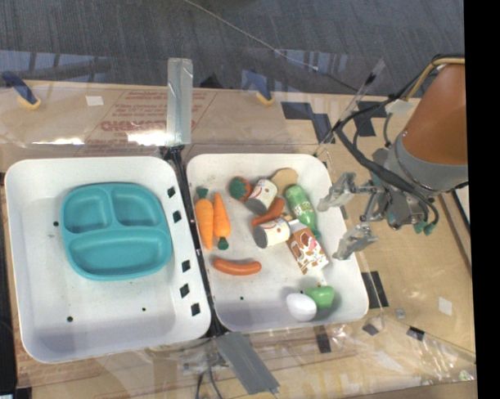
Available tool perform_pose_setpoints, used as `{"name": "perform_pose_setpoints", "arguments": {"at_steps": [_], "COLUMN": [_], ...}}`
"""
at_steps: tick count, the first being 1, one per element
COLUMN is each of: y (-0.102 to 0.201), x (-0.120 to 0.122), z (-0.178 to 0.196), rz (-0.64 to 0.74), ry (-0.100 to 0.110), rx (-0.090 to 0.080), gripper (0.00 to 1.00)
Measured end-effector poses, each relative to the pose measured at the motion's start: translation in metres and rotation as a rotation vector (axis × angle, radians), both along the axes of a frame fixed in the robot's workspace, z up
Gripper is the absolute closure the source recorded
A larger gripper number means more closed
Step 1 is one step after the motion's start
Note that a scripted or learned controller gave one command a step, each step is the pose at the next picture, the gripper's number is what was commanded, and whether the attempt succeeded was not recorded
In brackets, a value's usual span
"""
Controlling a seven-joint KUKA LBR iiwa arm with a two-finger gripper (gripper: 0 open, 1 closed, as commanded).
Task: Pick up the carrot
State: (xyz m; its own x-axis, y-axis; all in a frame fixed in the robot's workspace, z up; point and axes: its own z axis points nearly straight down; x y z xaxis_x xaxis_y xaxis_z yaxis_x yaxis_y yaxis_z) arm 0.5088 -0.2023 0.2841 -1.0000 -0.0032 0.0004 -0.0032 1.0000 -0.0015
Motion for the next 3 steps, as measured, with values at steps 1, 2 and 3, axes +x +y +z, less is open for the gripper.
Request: {"name": "perform_pose_setpoints", "arguments": {"at_steps": [1,2,3], "y": [-0.006,-0.003,-0.007], "x": [0.011,0.014,0.016], "z": [-0.092,-0.081,0.07], "rz": [0.478,0.489,0.547], "ry": [0.002,-0.001,-0.009], "rx": [0.004,0.003,-0.007], "gripper": [0.0,1.0,1.0]}}
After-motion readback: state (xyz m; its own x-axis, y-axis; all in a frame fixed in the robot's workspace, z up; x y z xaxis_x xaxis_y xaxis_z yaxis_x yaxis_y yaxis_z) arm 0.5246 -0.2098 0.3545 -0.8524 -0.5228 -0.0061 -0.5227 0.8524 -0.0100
